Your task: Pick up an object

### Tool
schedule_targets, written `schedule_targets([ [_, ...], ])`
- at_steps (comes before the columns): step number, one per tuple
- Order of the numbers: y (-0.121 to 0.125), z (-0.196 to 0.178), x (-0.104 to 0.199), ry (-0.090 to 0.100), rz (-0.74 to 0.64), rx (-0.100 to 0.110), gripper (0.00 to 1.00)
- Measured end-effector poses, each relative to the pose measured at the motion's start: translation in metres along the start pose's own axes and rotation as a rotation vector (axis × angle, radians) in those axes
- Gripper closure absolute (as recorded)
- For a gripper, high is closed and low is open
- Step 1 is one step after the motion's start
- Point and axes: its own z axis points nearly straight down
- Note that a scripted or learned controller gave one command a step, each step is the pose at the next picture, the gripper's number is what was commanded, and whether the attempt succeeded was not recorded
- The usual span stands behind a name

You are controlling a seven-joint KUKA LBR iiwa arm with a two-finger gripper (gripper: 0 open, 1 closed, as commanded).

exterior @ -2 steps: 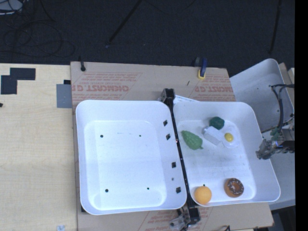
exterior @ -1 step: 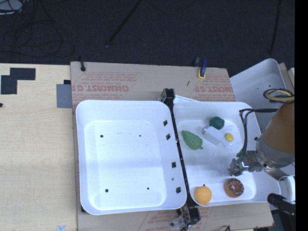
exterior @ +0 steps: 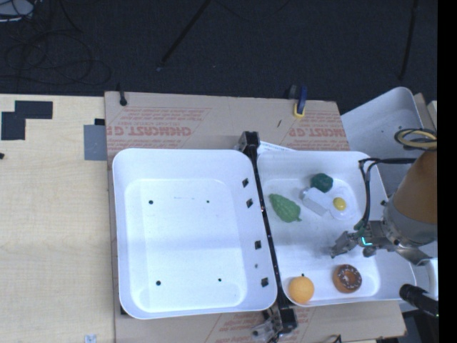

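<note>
Right shallow white plastic bin (exterior: 282,266) holds everything. Round orange ball (exterior: 301,289) sits at the near edge beside the divider; brown chocolate-glazed ring donut (exterior: 348,278) is just right of it. Leafy green plastic vegetable (exterior: 285,208) lies mid-bin near the divider. Flat white fried-egg toy with yellow yolk (exterior: 334,204) is farther back, a dark green rounded piece (exterior: 321,182) touching its far edge. Left shallow white bin (exterior: 132,191) sits alongside. Gripper (exterior: 345,244) hangs above the donut, nothing visibly between its fingers; jaw opening — cannot tell.
</note>
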Motion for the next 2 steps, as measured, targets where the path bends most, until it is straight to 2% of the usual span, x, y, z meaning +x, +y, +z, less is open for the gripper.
schedule_targets([
  [1, 0.002, -0.098, -0.039, -0.007, -0.001, -0.01, 0.0],
  [2, 0.002, -0.241, -0.037, -0.008, -0.006, -0.018, 0.0],
])
